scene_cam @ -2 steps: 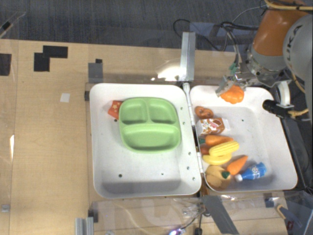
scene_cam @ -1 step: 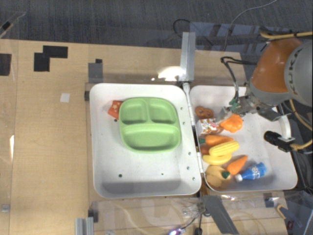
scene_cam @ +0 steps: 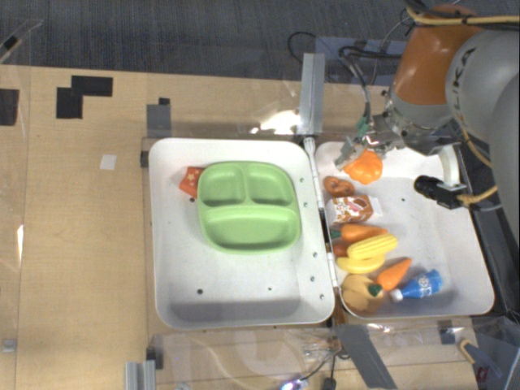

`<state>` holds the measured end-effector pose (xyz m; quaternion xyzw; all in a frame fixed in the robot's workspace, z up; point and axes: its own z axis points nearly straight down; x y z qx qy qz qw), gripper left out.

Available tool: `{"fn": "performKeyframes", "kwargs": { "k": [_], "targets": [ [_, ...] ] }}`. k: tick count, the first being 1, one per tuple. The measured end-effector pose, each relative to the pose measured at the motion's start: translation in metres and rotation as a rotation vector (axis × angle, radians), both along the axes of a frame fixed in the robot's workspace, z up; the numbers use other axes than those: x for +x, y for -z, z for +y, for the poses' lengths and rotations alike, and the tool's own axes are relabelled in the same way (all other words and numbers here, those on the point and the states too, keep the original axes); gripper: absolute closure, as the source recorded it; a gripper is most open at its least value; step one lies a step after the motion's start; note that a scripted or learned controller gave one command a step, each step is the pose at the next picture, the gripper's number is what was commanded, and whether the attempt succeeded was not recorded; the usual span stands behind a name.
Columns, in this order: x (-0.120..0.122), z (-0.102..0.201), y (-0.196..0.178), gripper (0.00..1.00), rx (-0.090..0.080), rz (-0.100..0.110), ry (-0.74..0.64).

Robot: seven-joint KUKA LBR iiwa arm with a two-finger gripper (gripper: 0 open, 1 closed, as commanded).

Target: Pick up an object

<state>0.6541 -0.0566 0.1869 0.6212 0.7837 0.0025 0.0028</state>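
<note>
My gripper point(scene_cam: 367, 148) hangs over the far left corner of the right bin point(scene_cam: 455, 242). An orange toy pepper point(scene_cam: 364, 167) sits between its fingers, just below the metal fingertips, and looks raised off the bin floor. Along that bin's left side lie a brown pretzel-like piece point(scene_cam: 339, 187), a snack packet point(scene_cam: 351, 210), an orange vegetable point(scene_cam: 362, 233), a yellow corn cob point(scene_cam: 368, 251), a carrot point(scene_cam: 393, 273), a blue bottle point(scene_cam: 421, 284) and a tan rounded fruit point(scene_cam: 361, 293).
The left bin point(scene_cam: 236, 295) holds a green divided plate point(scene_cam: 248, 205) with a red item point(scene_cam: 190, 182) tucked at its left edge. A metal post point(scene_cam: 312, 96) stands behind the wall between the bins. A black fitting point(scene_cam: 439, 191) juts in from the arm side.
</note>
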Motion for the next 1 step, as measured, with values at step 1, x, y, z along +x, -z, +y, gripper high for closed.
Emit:
{"fn": "performKeyframes", "kwargs": {
  "k": [1],
  "targets": [
    [-0.0700, -0.0248, -0.0158, 1.00, 0.001, 0.004, 0.262]
  ]
}}
